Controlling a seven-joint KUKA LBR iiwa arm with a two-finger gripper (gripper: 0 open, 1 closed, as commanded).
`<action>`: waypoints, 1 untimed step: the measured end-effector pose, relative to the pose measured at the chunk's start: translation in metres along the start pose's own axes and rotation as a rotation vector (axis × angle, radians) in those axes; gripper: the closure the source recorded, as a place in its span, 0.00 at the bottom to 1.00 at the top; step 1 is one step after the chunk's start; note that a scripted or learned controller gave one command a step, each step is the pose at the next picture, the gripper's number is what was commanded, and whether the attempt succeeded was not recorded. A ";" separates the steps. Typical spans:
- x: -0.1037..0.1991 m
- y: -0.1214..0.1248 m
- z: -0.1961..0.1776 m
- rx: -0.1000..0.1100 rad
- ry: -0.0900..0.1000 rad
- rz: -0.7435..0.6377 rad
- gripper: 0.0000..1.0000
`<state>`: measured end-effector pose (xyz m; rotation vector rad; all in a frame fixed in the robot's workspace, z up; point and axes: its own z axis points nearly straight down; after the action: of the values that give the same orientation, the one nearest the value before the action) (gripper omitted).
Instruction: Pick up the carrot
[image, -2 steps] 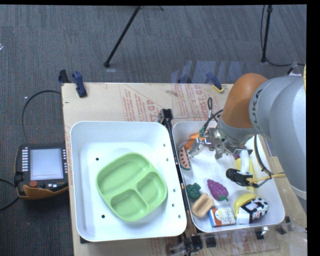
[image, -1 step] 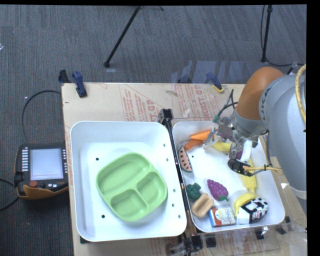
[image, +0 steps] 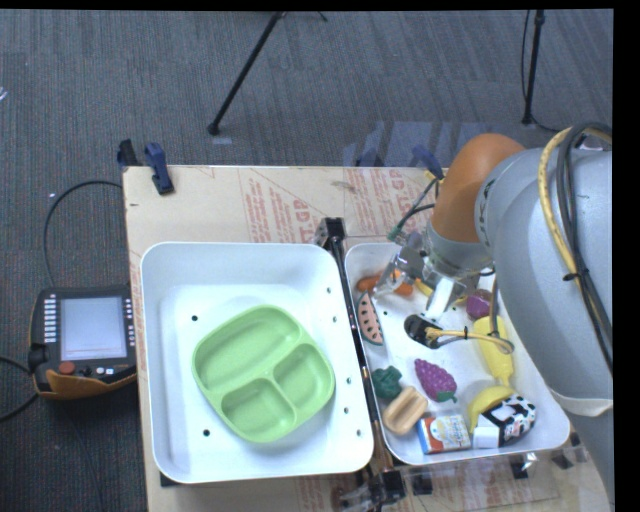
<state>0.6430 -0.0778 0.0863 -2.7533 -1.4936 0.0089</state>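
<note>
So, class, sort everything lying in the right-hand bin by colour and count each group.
Orange: 1, carrot
Purple: 2, grapes, plum
Yellow: 2, bananas
Green: 1, broccoli
Red and green: 1, watermelon slice
Tan: 1, hot dog
Multicoloured: 2, cartons
Total: 10

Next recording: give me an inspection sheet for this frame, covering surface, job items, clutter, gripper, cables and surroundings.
Surface: bench board bearing two white bins side by side, left bin and right bin.
Job's things: carrot, orange, at the right bin's far left end, partly hidden by the gripper.
Clutter: green divided plate in the left bin; watermelon slice, grapes, banana, hot dog and small cartons in the right bin.
Grippers: gripper low over the carrot's end of the bin; finger state unclear.
Cables: yellow hose looping below the wrist; black cord on the floor.
Surroundings: teach pendant on carpet, tripod leg.
</note>
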 end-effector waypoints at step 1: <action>0.000 0.000 -0.010 0.003 -0.001 -0.003 1.00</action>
<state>0.6431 -0.0773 0.0958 -2.7488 -1.4969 0.0125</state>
